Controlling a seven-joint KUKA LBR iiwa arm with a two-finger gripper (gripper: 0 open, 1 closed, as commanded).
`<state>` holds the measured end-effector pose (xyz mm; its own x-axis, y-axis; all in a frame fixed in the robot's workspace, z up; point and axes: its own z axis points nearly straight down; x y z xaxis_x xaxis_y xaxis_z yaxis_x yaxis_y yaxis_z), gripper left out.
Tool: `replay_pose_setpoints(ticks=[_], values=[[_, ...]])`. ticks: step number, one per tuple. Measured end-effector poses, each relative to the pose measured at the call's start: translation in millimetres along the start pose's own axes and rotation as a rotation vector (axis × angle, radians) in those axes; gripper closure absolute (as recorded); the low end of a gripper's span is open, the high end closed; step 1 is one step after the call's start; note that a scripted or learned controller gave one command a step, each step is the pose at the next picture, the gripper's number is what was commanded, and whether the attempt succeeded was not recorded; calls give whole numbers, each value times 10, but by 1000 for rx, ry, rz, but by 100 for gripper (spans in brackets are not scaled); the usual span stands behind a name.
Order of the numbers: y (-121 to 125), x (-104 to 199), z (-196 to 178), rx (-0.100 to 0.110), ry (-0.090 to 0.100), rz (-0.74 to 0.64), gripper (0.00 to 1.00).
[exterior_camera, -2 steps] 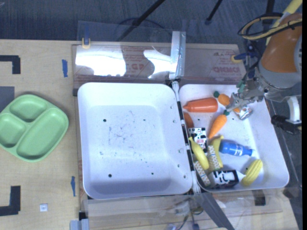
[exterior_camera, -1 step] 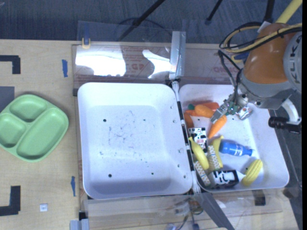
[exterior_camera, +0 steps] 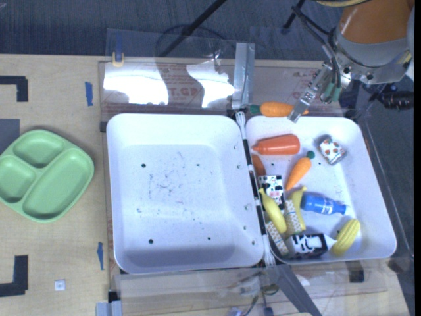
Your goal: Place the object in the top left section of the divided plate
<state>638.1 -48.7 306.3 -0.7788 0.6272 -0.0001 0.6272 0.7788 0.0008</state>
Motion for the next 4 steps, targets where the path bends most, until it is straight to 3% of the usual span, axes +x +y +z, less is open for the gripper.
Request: replay_pose_setpoints(ticks=[1, 2, 3, 4], values=[[-166, 110, 421, 0, 2, -195, 100], [-838, 864, 455, 0, 3, -320, 100], [-541, 801, -889, -3, -5, -346, 100], [-370, 429, -1300, -3, -7, -432, 100]])
